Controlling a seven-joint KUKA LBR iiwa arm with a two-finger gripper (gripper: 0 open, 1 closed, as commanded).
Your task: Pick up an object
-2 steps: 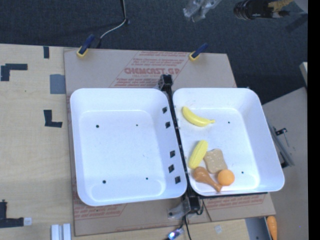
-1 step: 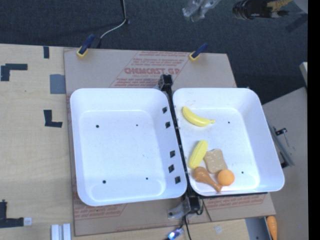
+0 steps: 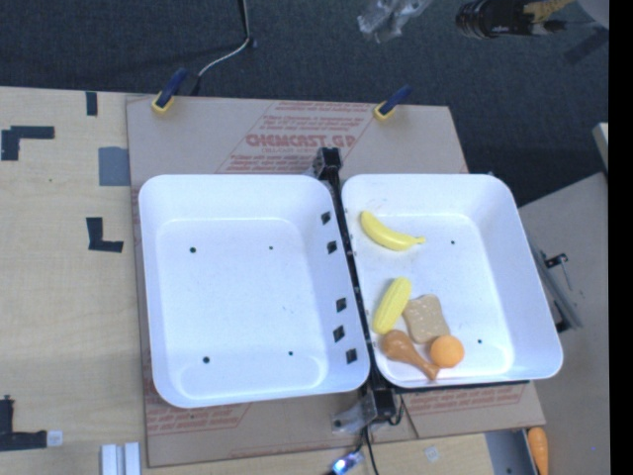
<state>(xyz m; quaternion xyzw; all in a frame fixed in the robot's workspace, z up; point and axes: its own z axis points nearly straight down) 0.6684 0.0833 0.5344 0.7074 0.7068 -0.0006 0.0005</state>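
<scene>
Hand (image 3: 396, 8) blurred at top edge, finger state cannot tell; banana (image 3: 390, 233) lies well below it in right bin (image 3: 495, 201), long axis slanting upper-left to lower-right.

Robotics lab: clamped cardboard (image 3: 297, 137) under white bins (image 3: 168, 206).

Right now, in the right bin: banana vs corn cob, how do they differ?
The banana is curved with a smooth skin; the corn cob is straighter with a bumpy, kernelled surface. The banana lies alone toward the far side of the right bin, apart from other items; the corn cob lies nearer the camera, close beside the bread slice. Both are yellow and lie flat.
</scene>
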